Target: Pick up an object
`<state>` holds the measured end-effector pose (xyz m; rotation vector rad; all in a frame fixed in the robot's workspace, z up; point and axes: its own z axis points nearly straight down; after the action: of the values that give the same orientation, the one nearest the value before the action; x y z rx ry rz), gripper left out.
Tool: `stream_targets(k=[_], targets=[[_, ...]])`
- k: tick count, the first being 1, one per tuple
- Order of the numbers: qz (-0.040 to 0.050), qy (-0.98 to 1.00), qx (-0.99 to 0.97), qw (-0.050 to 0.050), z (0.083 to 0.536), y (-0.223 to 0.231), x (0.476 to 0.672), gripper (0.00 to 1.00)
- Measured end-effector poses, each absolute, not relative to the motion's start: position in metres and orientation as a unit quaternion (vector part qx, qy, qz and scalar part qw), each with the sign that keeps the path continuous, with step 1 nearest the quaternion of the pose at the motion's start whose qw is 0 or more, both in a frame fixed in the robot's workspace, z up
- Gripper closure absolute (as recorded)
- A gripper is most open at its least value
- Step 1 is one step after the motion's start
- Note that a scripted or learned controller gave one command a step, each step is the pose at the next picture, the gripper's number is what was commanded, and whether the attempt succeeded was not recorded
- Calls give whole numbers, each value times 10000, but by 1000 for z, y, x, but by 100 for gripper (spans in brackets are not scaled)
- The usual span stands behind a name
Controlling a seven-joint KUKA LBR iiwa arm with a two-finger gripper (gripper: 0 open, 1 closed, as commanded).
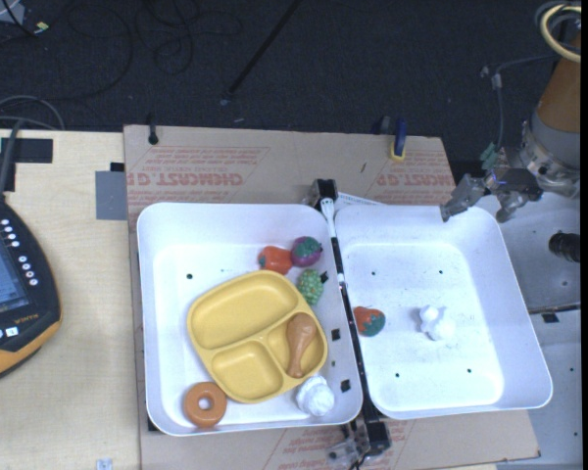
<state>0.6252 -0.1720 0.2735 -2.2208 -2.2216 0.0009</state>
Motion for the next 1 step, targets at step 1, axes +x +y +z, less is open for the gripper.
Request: stream_targets(k=[1], targets=[[-44,-7081,-7060,-62,462,-145,585,0]])
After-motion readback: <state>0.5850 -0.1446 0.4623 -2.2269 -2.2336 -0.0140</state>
